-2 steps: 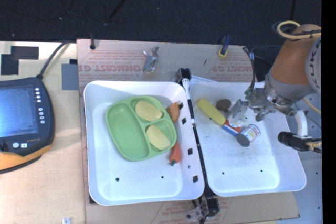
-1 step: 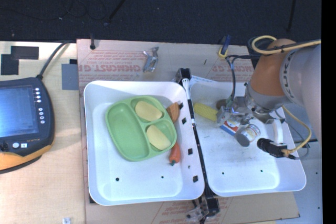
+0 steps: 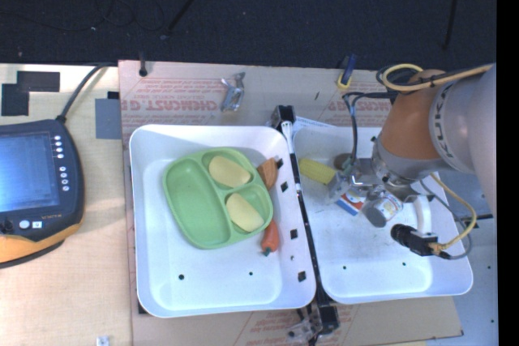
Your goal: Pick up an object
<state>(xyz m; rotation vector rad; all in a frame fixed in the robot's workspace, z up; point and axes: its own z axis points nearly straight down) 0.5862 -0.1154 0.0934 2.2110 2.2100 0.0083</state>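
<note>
While you watched, this stood:
Arm point(image 3: 454, 126): reached into the right bin point(image 3: 389, 271).
Tray point(image 3: 212, 198): lay in the left bin point(image 3: 211, 288), two yellow pieces point(image 3: 229, 171) inside.
Block point(image 3: 317, 171): yellow, right bin, just left of the gripper point(image 3: 361, 192).
Jaws: you couldn't tell.

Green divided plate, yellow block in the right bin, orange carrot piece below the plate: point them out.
Green divided plate point(image 3: 188, 207): camera view, large left compartment.
Yellow block point(image 3: 317, 171): camera view, top face.
Orange carrot piece point(image 3: 271, 237): camera view, middle.

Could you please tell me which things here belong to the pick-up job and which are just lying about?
Job in hand: claw, yellow block and small red, white and blue item in the right bin.

Lying about: green divided plate, two orange carrots, handheld screen unit.
</note>
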